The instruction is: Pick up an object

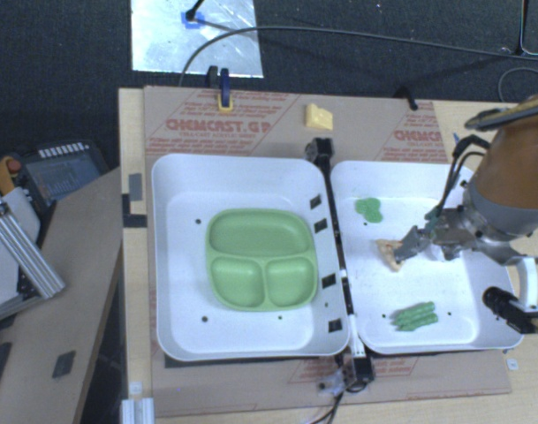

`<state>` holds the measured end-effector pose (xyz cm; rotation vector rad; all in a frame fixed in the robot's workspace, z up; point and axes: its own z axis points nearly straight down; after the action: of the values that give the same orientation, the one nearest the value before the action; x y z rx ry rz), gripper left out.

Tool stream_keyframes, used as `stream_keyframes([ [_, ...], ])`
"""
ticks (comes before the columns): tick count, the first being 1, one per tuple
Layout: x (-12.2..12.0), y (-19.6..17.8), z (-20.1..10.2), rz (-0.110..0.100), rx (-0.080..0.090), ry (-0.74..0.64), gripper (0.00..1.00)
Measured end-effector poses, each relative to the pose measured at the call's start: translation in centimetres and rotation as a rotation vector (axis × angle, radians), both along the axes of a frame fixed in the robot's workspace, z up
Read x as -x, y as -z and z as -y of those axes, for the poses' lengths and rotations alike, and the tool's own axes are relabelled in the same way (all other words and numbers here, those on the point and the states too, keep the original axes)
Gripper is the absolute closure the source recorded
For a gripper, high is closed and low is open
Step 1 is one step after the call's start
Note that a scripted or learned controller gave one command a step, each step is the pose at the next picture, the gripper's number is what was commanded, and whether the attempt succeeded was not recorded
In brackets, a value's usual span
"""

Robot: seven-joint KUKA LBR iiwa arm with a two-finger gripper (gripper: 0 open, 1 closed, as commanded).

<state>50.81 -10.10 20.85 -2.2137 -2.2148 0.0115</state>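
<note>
The right bin (454, 177) holds three small things. A round green piece (367, 208) lies near its back left. At the front sits a long green pod-like piece (414, 316). A tan piece (390, 253) lies at the bin's left middle. My gripper (412, 243) reaches in from the right and hangs low, its tip right beside the tan piece on that piece's right side. I cannot see whether it touches the piece. The grey and orange arm (507, 179) covers the bin's right part.
The left bin (176, 263) holds a green three-compartment tray (260, 257). A black divider strip (330, 237) runs between the bins. A yellow block (319, 117) and a blue-and-yellow clamp (223, 88) sit on the cardboard behind the bins.
</note>
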Motion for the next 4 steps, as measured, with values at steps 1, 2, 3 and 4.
stream_keyframes([
  [1,-0.3,-0.6,0.0,0.013,0.002,-0.003,0.00],
  [2,-0.7,3.6,-0.1,0.010,0.001,-0.001,0.00],
  [3,-1.6,8.5,-0.6,0.009,0.001,-0.001,0.00],
  [4,-1.6,12.6,-0.6,0.010,0.001,-0.001,0.00],
])
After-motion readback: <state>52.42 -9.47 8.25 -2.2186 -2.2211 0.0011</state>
